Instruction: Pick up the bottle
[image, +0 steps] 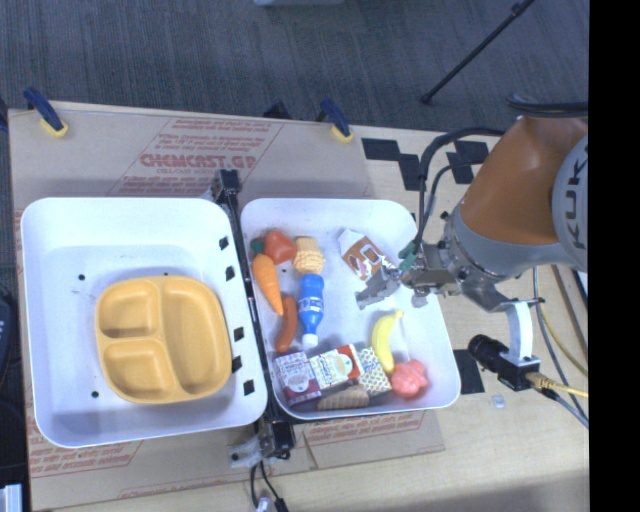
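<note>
Bottle (311, 305) is lying flat betw. carrot (267, 282) & banana (385, 339); prob. light, stiff, slick plastic, so grabbing mid-body is best. Gripper (377, 289) is hovering nearby w/ nothing held; can't tell finger gap.

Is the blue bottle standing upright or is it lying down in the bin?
Lying down. The bottle shows its full length on the floor of the right bin, white cap toward the near edge, between the carrot and the banana.

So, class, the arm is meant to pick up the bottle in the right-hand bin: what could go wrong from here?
1. Crowding: the blue bottle lies between the carrot and open floor, with the corn at its top end, so the gripper may well catch a neighbour instead.
2. The bottle lies flat; fingers could slip off its rounded sides.
3. The banana and the snack packet sit near the gripper's path and might get pushed.
</note>
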